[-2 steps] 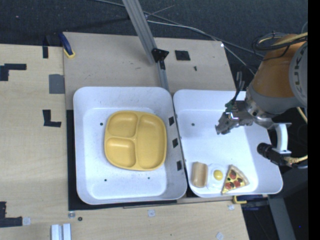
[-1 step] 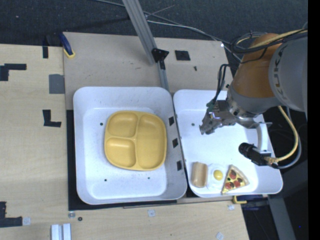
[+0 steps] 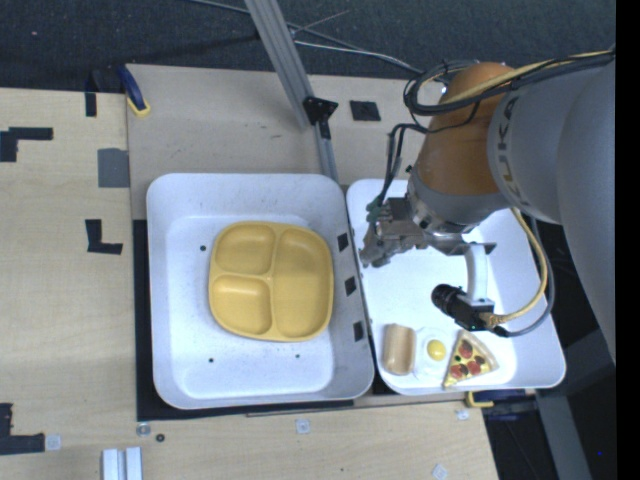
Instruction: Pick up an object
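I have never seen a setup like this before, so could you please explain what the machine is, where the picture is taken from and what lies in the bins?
The picture comes from one fixed camera above the bench, looking down at a slant. The big grey and orange shape on the right is a robot arm reaching in; its end effector hangs over the upper part of the right bin, with nothing visibly held. The left bin holds a yellow divided plate. Along the near edge of the right bin lie three small toy foods: a tan bread-like piece, a fried egg and a pizza slice. Its job is to pick up an object.
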Available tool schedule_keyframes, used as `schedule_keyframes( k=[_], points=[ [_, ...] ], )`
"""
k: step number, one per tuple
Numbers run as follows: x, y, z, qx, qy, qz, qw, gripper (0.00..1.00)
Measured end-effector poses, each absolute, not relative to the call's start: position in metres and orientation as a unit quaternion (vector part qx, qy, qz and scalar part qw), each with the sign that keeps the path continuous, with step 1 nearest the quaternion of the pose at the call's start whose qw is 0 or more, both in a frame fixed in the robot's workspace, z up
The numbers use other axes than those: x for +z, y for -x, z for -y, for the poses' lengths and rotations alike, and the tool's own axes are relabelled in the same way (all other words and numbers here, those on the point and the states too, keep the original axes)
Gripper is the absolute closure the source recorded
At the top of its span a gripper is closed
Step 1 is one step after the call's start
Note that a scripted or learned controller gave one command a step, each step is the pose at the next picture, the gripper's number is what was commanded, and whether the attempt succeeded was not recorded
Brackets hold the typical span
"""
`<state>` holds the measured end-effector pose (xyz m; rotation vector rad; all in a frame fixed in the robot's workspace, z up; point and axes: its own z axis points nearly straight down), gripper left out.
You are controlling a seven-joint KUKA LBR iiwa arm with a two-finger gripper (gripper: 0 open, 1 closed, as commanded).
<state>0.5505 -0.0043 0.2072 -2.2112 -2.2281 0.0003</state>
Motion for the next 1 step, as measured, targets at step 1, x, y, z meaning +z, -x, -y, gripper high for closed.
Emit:
schedule_keyframes(
  k=[1],
  points=[
    [0.2177, -0.5505, -0.0553, 0.0002, 0.704, 0.710, 0.001, 1.00]
  ],
)
